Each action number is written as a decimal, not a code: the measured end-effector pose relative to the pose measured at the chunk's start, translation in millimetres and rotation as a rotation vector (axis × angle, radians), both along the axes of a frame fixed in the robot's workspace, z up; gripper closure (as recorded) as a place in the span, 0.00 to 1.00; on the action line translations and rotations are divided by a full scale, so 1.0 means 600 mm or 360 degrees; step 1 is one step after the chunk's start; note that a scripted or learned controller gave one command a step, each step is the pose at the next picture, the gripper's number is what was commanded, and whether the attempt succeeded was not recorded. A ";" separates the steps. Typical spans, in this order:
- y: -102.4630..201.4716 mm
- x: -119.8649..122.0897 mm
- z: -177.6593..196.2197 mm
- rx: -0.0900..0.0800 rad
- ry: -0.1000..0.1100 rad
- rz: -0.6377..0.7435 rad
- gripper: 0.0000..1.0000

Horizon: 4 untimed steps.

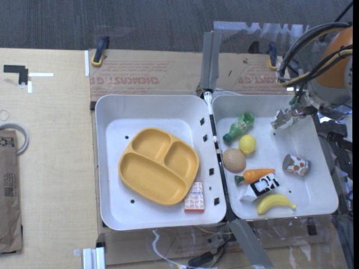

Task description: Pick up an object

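Note:
The right bin (314, 150) holds a green bottle (239, 126), a yellow lemon (247, 144), a tan round fruit (234, 161), an orange carrot (256, 175), a black and white carton (259, 186), a yellow banana (275, 203) and a small tipped can (296, 165). My gripper (284, 118) hangs over the bin's upper right part, above and apart from all of these. Its fingers are spread, with nothing between them.
The left bin (106, 150) carries a yellow divided plate (159, 165) and a small red and white box (194, 198) at its lower right. A divider (212, 133) separates the bins. Cardboard lies behind them, and a brown bag sits at far left.

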<state>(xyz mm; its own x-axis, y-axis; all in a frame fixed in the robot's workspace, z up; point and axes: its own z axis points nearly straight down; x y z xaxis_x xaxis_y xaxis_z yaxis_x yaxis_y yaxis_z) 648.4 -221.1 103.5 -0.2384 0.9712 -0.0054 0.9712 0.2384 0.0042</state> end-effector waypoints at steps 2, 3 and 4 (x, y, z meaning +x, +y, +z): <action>0.248 0.018 0.224 0.0005 0.0011 -0.0252 1.00; 0.287 0.017 0.145 0.0004 0.0011 -0.0341 1.00; 0.338 0.017 0.146 0.0004 0.0011 0.0004 1.00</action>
